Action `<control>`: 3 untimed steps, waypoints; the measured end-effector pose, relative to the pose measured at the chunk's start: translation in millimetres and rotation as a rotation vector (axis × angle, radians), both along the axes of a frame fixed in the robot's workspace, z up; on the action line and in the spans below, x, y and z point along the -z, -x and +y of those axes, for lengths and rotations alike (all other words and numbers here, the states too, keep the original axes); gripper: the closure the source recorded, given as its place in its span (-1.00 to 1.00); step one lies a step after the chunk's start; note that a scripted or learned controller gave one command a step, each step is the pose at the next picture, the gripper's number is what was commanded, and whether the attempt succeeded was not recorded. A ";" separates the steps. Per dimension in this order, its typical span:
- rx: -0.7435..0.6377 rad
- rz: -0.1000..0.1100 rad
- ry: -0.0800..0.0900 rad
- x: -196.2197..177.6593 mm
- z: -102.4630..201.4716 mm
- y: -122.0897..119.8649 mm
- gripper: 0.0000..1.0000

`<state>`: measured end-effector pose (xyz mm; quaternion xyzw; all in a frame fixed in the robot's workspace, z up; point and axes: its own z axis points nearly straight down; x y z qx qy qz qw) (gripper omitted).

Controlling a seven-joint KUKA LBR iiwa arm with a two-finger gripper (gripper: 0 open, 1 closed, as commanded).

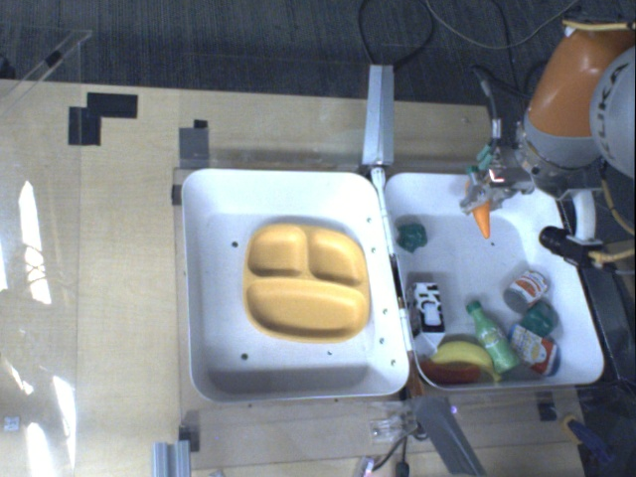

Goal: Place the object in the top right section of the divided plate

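A small orange carrot [483, 221], tapered like a cone with its tip pointing down, is hanging over the upper part of the right bin [449, 256]. Its blunt top is sitting between the fingers of the gripper [487, 189], which are pinching it narrowly from either side, so the carrot is dangling just under the hand while the grey arm with its orange band [576, 78] is reaching in from the right.

The right bin is holding a scatter of toy items below and around the carrot: a small dark green piece [411, 235] near the left wall, a black and white box [427, 304] lower down by the same wall, a yellow banana [465, 354] lying across something red at the bottom edge, a green bottle [490, 336] leaning beside it, and a few small cans or tins [529, 288] toward the lower right corner.

The left bin [209, 266] is holding the yellow divided plate [305, 279], which is lying well apart from the carrot. Its top right section [334, 257] is sitting beside a top left section, with one long section below them.
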<state>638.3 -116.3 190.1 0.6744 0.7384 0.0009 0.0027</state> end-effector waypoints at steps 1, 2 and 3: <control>-0.236 0.002 -0.002 6.0 73.5 54.7 1.00; -0.298 0.002 -0.002 -0.3 152.5 109.2 1.00; -0.297 0.002 -0.002 -0.3 152.1 109.2 -1.00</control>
